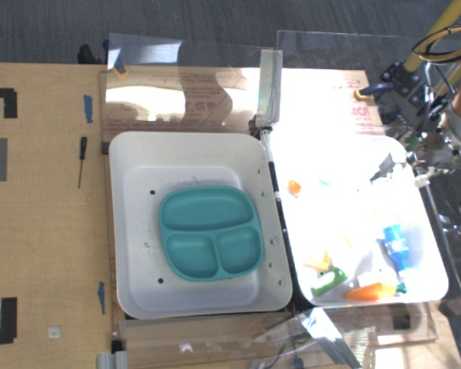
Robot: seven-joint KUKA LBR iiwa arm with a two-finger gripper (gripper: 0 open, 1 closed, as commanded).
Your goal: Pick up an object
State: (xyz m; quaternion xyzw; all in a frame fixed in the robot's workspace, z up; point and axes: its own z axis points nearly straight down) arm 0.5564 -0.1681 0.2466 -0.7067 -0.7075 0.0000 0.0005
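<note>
The bench (38,206) bears two white bins. The left bin (131,167) holds a teal divided tray (210,231). The right bin (346,175), beside it, is glare-washed. Within the right bin, a blue bottle-like object (394,246) lies near its right wall, an orange carrot-shaped toy (373,290) and a green piece (328,282) near its front wall, a small orange bit (293,187) near its left wall. The claw (384,167) hangs over the right bin's right rim, nothing between its fingers; whether apart or together, I cannot tell.
</note>
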